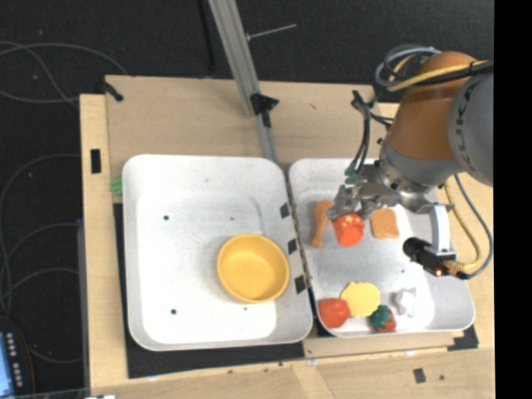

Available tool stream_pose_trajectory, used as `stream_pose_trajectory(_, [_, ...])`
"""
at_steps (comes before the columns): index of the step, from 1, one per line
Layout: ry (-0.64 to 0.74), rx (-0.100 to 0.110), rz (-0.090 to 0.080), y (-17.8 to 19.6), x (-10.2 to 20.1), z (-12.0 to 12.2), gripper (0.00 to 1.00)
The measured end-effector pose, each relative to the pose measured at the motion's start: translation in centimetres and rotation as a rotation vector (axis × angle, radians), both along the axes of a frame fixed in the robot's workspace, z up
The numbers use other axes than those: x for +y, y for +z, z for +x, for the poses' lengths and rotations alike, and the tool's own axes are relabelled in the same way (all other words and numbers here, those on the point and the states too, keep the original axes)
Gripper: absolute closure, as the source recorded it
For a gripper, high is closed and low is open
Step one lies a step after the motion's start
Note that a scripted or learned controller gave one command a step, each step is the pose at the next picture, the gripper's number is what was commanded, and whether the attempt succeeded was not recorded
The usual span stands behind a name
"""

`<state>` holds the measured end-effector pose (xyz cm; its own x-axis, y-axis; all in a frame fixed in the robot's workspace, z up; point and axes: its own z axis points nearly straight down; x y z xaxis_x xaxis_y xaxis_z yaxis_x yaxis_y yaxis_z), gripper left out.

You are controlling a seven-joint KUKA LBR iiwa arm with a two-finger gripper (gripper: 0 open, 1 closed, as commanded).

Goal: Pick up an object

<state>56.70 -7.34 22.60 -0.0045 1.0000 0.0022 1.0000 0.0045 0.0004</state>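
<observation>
My gripper point(352, 214) hangs over the upper middle of the right bin point(453, 306), directly above an orange-red pepper-like object point(350, 231) that it touches or nearly touches. A long orange piece point(319, 223) lies just left of that object, and a tan-orange block point(384, 224) just right of it. Along the bin's front edge sit a red tomato-like object point(334, 312), a yellow object point(361, 298), a small green-and-red object point(382, 319) and a white object point(405, 301).
A yellow bowl point(253, 268) sits in the left bin point(166, 189), close to the divider between the bins. A slanted metal pole point(241, 56) rises behind the bins. A black fitting with cables point(426, 256) hangs off the arm over the right bin.
</observation>
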Motion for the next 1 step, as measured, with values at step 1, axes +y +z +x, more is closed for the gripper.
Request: stream_pose_trajectory(1, [0.000,0.001,0.000,1.19,5.54,-0.81,1.00])
